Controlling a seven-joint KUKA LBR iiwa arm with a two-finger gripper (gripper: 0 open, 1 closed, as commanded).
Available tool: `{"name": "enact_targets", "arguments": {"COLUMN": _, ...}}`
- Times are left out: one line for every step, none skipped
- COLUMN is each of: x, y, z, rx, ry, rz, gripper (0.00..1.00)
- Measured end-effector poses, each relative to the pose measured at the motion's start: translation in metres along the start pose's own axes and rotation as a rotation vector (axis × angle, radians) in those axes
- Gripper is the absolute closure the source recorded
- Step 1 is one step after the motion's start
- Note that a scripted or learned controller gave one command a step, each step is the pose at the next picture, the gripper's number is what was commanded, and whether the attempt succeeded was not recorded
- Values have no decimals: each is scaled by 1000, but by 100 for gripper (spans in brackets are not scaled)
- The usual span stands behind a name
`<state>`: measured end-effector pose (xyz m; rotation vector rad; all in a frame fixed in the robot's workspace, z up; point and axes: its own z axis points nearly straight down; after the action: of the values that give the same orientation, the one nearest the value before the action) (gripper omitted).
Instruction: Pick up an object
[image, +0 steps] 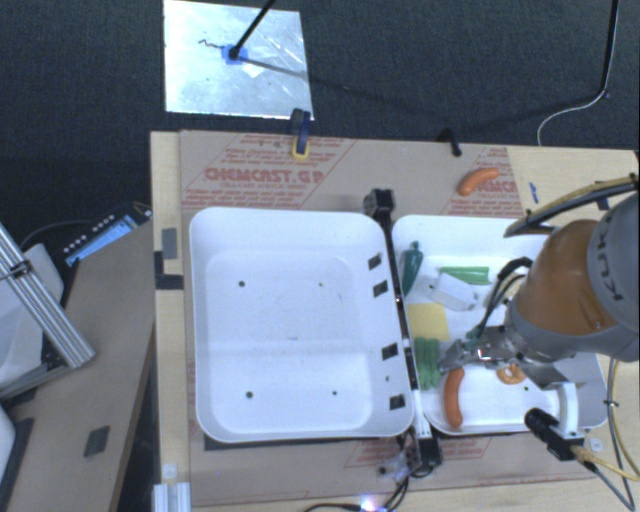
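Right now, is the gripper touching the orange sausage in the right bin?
Cannot tell. In the camera view the gripper sits just above the top end of the orange sausage, and the two overlap there, so neither contact nor a gap shows plainly.

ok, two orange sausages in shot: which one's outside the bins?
The upper sausage, lying on the cardboard above the right bin. The other sausage lies inside that bin, near the gripper.

Bench — two bins; sausage
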<state>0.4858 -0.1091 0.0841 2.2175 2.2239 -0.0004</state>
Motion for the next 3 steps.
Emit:
{"name": "enact_targets", "arguments": {"x": -1, "y": 2, "z": -11, "rx": -4, "ry": 0, "rz": 0, "gripper": 100}}
{"name": "enact_targets", "arguments": {"x": 1, "y": 3, "z": -251, "rx": -20, "ry": -2, "rz": -4, "gripper": 100}}
{"name": "enact_targets", "arguments": {"x": 99, "y": 54, "z": -331, "rx": -14, "ry": 2, "rz": -12, "gripper": 100}}
